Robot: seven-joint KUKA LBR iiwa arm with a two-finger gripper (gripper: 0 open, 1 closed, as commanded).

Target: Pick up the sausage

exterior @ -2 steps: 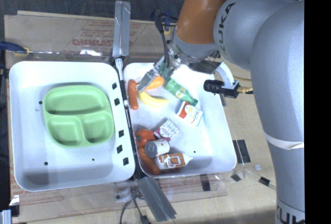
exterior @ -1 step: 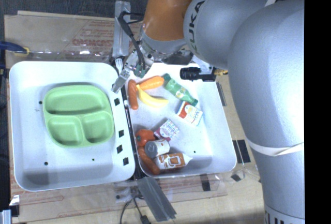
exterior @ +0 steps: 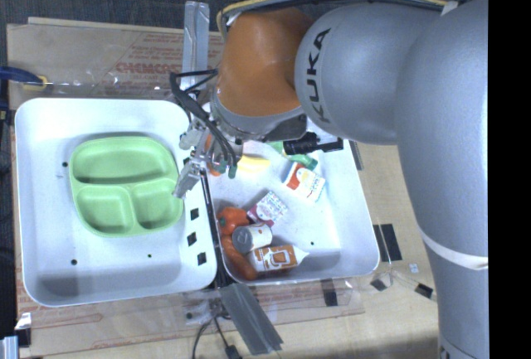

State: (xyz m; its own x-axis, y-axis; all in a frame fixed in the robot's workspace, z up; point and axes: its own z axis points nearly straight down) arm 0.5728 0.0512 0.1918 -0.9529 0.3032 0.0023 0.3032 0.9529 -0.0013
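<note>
Gripper (exterior: pixel 202 160) hangs over the divider between bins; I can't tell its state. I see the sausage (exterior: pixel 231 219), orange-red, beside a bottle (exterior: pixel 267 254).

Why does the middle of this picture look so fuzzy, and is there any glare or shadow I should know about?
In the camera view, the end effector looks smeared, likely motion blur, so its detail is unreadable. The big grey arm sits close to the lens and looks soft. The left bin is bright white with soft shadows; the green tray stays clear.
</note>
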